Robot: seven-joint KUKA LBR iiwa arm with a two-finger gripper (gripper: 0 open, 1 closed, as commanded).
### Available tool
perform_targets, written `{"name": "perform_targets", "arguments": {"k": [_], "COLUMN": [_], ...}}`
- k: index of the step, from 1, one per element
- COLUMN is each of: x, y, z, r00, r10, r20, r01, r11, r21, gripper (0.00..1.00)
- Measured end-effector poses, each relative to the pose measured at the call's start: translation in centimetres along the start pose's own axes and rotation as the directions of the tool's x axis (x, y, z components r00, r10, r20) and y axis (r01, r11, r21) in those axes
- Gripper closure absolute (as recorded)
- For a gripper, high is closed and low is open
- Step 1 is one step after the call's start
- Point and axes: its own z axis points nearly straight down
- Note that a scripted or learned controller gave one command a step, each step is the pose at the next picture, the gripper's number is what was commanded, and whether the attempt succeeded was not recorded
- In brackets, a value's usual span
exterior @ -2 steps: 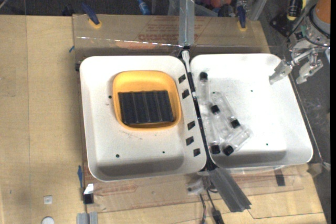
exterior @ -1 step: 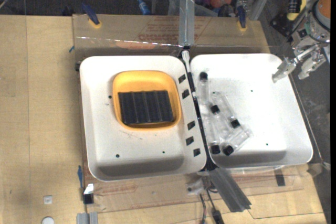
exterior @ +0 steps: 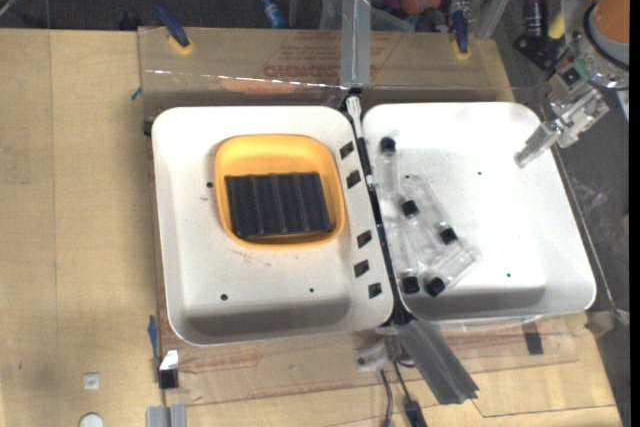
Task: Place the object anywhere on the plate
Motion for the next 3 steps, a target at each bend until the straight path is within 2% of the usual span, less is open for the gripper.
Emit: {"name": "perform_targets", "arguments": {"k": [1,2,3], "x": [-0.9,-2.3,-0.4], "y": [-0.4,-0.9,-0.2], "z": [-0.9,-1.0,-0.9], "r00": [0.954,0.819,0.573], "r10": [-0.301,-0.574,-0.819], "r20": [-0.002,-0.004,-0.002], "r01": [0.301,0.574,0.819], "r11": [0.954,0.819,0.573], "r21": [0.002,0.0,-0.001], "gripper": [0.0,0.0,0.0]}}
